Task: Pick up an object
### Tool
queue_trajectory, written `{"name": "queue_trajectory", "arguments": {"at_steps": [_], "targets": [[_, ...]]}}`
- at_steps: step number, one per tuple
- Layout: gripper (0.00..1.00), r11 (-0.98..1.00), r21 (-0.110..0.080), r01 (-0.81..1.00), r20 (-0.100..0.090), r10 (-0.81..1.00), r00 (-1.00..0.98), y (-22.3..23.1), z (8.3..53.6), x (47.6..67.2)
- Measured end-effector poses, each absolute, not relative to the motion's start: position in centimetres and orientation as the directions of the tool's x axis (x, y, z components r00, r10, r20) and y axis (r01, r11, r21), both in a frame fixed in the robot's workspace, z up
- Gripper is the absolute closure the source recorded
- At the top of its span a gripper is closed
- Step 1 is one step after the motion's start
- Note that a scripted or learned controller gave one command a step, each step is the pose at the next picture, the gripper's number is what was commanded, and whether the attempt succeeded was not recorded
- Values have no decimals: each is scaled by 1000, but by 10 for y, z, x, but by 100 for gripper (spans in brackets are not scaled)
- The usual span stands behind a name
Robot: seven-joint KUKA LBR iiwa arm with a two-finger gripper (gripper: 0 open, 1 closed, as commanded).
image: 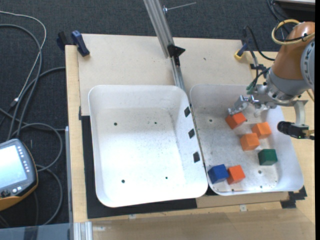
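Gripper [243, 105] low over an orange cube [235, 119] in the right bin [295, 176] — finger state unclear.

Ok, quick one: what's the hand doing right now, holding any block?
Hand: low in the right bin, right above an orange block; open or closed cannot be told, and no grip on the block is visible.
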State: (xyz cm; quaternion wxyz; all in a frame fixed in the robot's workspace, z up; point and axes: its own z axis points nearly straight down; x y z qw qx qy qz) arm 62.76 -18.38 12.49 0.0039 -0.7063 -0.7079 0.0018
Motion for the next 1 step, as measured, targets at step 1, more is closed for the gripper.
{"name": "queue_trajectory", "arguments": {"at_steps": [1], "targets": [[0,4,-6,1000,4,1000,-4,-139,98,611]]}}
